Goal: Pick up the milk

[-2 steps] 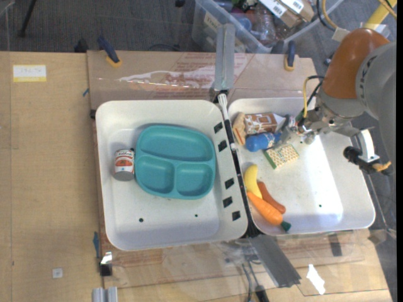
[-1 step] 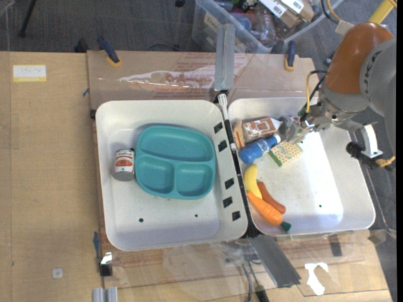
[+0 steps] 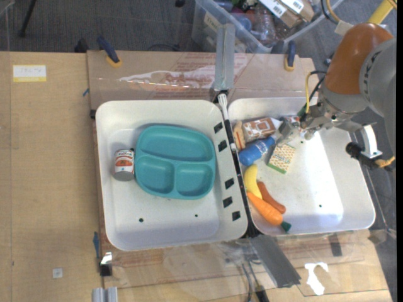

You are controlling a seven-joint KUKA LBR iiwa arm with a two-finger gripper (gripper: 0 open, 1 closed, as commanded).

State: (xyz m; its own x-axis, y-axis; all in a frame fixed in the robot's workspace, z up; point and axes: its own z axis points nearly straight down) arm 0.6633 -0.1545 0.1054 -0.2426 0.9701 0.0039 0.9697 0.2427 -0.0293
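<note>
The gripper (image 3: 296, 128), its state indiscernible, is hovering in the right white bin (image 3: 352, 200) beside the small green-and-white milk carton (image 3: 281, 158); it should be centring directly over the carton before descending.

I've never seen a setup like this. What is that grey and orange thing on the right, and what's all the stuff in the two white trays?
You are looking down at a slant from one fixed camera above a bench. The grey and orange thing is a robot arm reaching in from the right. Its gripper, a two-finger claw, hangs over the right bin.

That bin holds toy groceries: a small brown box, a blue bottle, a banana, a carrot and a small pale carton, probably the milk the arm is meant to pick up. The gripper sits just above and right of the carton; I cannot tell whether it grips anything.

The left bin holds a teal divided plate and a small can beside it.

A clear box of clutter stands behind the bench.
</note>
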